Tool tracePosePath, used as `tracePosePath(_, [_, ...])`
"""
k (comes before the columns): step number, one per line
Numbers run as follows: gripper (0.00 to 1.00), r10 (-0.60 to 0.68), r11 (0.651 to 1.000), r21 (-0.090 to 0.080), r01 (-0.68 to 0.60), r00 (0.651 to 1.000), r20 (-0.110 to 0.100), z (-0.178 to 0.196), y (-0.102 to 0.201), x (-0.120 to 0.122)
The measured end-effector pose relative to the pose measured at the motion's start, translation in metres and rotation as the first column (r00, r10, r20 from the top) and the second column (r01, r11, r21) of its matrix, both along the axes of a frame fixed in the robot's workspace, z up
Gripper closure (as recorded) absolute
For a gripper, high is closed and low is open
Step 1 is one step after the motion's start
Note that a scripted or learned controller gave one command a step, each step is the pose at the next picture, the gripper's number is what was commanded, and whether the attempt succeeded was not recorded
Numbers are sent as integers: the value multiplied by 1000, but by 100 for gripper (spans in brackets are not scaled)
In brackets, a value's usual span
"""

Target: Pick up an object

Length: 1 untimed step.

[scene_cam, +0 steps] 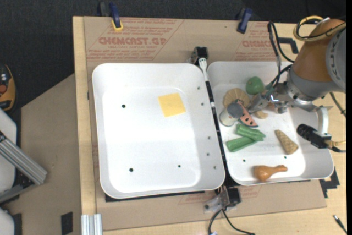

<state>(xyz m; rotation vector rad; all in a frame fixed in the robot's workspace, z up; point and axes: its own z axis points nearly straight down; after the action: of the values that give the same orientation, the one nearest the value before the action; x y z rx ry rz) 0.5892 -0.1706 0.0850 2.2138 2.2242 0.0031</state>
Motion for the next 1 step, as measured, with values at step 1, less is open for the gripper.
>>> tracePosePath(1, [0, -8, 1000, 0, 8, 1000, -8, 0, 42, -55])
